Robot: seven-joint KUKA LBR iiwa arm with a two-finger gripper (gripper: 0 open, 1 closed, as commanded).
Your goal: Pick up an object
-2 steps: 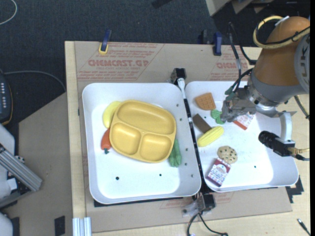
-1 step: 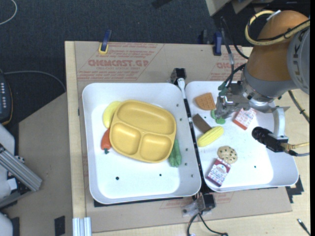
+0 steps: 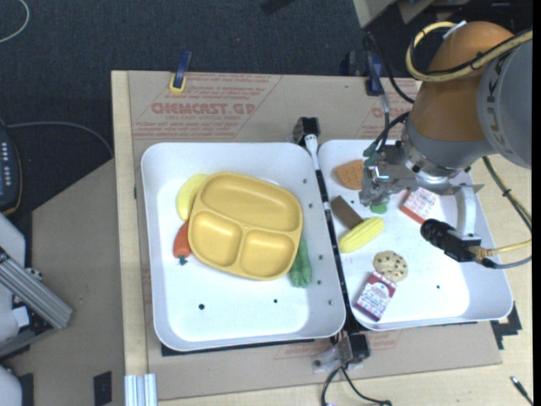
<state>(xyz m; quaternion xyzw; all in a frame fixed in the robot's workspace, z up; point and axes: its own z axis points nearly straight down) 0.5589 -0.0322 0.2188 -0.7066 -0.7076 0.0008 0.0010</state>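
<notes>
My gripper (image 3: 376,191) hangs low over the upper left part of the right bin (image 3: 456,299). A small green object (image 3: 378,202) shows right at its tip; whether it is gripped cannot be made out. Just below lies a yellow corn cob (image 3: 361,233). A brown bar (image 3: 345,212) and an orange-brown round piece (image 3: 348,174) lie to the gripper's left. A red and white packet (image 3: 418,203) sits to its right. Nearer the front are a cookie (image 3: 390,266) and a red packet (image 3: 375,296).
The left bin (image 3: 169,311) holds a yellow divided plate (image 3: 245,225), with a yellow fruit (image 3: 189,194), an orange-red vegetable (image 3: 182,242) and a green piece (image 3: 300,267) around it. A black part on a yellow cable (image 3: 448,235) hangs over the right bin.
</notes>
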